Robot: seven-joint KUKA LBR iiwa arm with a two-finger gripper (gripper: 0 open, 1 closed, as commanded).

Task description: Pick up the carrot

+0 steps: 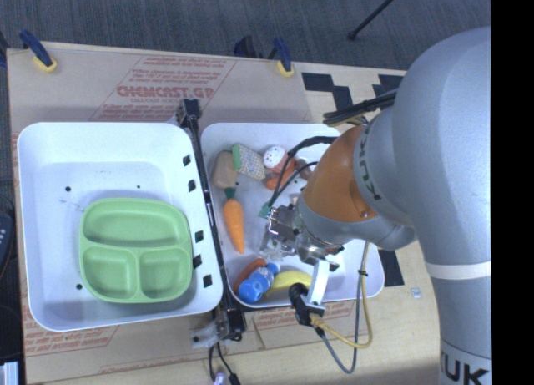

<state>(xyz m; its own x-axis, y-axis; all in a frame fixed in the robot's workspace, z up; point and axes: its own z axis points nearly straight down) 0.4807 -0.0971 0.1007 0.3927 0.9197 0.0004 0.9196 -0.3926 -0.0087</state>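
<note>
The carrot [235, 225], orange with a small green top, lies lengthwise in the right bin [375, 279] near its left wall, top end pointing away from me. My gripper [279, 240] hangs over the middle of that bin, just right of the carrot, under the grey wrist and orange band. The wrist body hides much of the gripper. Nothing is visibly held.
Around the carrot lie a beige piece [223, 171], a striped block [248, 160], a speckled egg [274, 156], a blue bottle [256, 284] and a banana [291, 279]. The left bin [42, 158] holds a green divided plate [133, 250]. A cable loops past the bin's front edge.
</note>
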